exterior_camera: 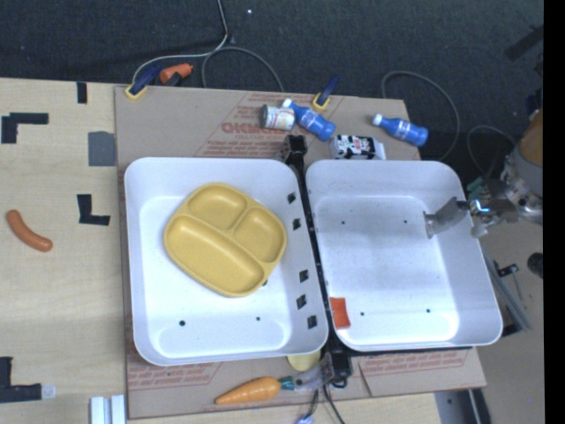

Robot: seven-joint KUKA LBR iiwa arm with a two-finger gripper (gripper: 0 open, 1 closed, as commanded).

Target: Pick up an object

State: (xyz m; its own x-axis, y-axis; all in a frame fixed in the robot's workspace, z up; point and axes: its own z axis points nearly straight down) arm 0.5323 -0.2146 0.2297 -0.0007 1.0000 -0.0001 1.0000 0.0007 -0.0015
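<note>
Yellow divided plate [226, 238] in left bin [141, 263], well apart from claw [441, 219] over right bin [459, 325]; claw state impossible to tell.

Yellow compartmented plastic plate [226, 238] lay in the white left bin [146, 321]; a small orange-red block [338, 313] marked the white right bin [477, 321]. Blue bottle [402, 130], orange carrot [249, 391] outside.
</note>
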